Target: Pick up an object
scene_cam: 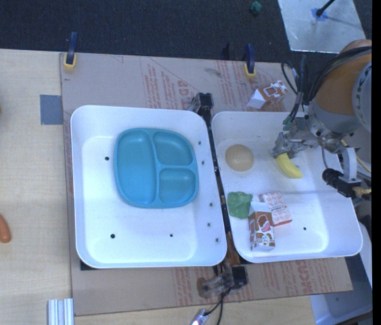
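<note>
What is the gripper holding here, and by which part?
It cannot be told. The gripper sits right over the upper end of the yellow banana in the right bin.

Under me is a light wooden counter (21,175) with brown cardboard (143,80) clamped on it; behind it, dark carpet floor (122,9).

The pincer (286,149) partly covers the yellow banana's (289,167) upper end; its fingertips are perhaps too small to tell apart.

Grey arm (342,110), orange band, black cables.
</note>
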Controlling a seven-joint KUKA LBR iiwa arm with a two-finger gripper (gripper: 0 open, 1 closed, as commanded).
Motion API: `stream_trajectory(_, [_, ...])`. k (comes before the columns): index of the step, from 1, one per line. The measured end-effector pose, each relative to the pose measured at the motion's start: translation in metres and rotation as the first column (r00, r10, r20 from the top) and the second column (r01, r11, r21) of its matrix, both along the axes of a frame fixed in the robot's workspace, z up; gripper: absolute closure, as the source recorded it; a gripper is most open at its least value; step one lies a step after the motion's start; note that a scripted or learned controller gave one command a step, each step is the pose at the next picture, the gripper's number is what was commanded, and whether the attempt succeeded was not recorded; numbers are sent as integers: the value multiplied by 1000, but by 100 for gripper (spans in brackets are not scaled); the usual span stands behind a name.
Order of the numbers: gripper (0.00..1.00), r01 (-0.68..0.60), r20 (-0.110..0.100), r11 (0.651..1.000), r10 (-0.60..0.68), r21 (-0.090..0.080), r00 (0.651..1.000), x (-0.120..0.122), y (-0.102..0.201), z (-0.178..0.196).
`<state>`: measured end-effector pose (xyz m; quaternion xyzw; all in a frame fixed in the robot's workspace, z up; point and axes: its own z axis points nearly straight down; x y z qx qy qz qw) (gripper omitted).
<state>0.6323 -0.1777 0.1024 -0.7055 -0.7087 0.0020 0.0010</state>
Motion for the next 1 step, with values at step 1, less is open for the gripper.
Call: stream_trajectory(1, [100,0,3,1000,0,2,1000,24,50,48])
